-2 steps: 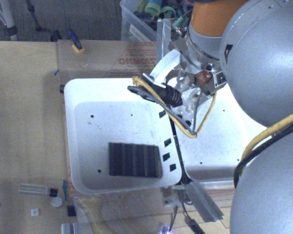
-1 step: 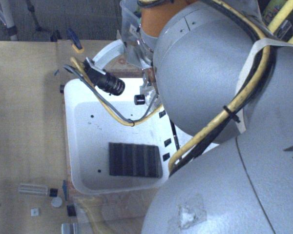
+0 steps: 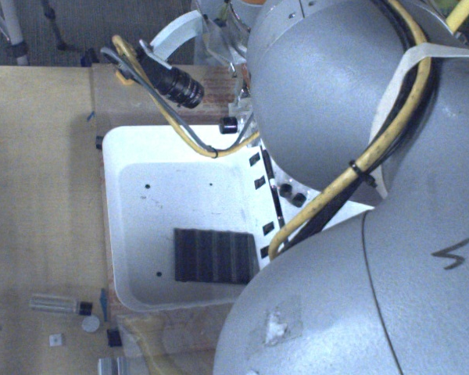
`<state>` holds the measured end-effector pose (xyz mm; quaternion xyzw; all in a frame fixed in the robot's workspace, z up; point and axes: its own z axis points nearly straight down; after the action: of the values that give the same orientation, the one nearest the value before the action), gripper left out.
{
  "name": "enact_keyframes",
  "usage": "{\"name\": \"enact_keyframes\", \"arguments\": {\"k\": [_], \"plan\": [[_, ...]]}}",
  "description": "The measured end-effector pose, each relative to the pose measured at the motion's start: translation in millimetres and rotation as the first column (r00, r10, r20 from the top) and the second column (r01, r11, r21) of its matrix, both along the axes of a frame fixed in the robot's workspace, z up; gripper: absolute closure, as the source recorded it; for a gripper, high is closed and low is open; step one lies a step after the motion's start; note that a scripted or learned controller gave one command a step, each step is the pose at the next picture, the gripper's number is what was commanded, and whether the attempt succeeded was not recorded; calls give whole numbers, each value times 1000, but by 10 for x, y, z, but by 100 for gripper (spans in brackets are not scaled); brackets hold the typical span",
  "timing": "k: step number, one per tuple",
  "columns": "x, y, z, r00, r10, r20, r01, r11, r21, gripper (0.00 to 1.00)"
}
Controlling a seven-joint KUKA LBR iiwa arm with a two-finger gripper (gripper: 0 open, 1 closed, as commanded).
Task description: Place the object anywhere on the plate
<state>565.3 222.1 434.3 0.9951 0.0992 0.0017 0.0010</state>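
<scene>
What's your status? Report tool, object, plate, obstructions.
Tool state unreadable behind arm. White bin holds a dark ribbed block. Arm covers right half of view.

Tan bench point(image 3: 39, 209), white bin point(image 3: 113, 233), small parts point(image 3: 78, 311)

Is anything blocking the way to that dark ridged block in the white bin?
Nothing visible lies on or around the dark ridged block in the white bin. The grey arm covers the view's right side, so what lies beneath it cannot be seen.

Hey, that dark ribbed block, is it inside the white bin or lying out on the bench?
Inside. The dark ribbed block lies flat on the floor of the white bin, near its lower wall, partly hidden by the arm.
</scene>
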Motion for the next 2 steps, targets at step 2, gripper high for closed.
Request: {"name": "enact_keyframes", "arguments": {"k": [2], "plan": [[666, -206, -224, 1000, 1, -1, -1, 1000, 0, 100]]}}
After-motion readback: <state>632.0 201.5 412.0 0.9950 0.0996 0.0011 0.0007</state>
